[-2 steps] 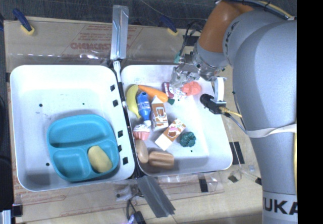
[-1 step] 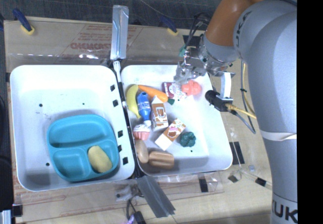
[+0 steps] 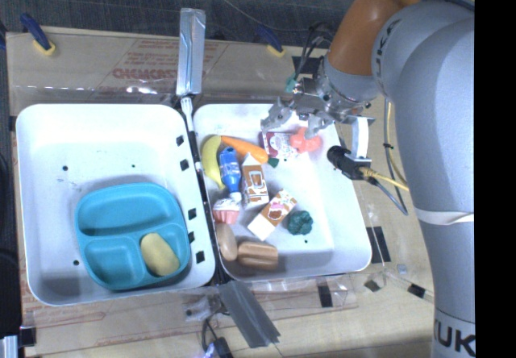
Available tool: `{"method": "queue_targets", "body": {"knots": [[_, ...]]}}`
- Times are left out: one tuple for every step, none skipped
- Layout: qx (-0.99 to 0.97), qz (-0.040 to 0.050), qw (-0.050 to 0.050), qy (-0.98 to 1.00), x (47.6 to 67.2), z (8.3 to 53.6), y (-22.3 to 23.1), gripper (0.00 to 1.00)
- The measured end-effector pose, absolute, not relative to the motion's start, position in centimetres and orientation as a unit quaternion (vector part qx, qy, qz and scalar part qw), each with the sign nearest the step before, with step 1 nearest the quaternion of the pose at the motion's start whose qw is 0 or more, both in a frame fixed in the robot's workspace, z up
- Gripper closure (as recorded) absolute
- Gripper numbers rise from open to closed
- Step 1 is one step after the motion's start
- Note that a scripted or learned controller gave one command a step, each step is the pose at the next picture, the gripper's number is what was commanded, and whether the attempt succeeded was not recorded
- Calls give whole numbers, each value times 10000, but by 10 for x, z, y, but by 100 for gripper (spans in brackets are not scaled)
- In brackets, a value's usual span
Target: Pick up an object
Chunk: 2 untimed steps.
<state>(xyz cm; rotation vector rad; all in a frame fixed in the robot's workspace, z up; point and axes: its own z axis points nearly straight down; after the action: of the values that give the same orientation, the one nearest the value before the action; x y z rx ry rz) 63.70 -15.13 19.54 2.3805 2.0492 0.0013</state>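
Pink toy (image 3: 306,141) and white-red carton (image 3: 280,143) sit at the right bin's (image 3: 355,223) far edge, directly under our gripper (image 3: 300,118); finger state we cannot tell.

1 fixed camera looks down at a slant on 2 white bins (image 3: 48,187); arm (image 3: 427,66) enters from right.

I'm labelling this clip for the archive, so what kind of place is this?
Most likely a robotics lab bench set up for picking trials. Two white bins sit side by side, the right one heaped with toy food such as a banana, while a grey arm reaches in above it.
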Motion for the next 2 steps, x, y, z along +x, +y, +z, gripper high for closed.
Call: {"method": "queue_targets", "body": {"knots": [[7579, 4, 3, 6524, 637, 195, -151, 0], [7248, 13, 11, 6889, 627, 94, -143, 0]]}}
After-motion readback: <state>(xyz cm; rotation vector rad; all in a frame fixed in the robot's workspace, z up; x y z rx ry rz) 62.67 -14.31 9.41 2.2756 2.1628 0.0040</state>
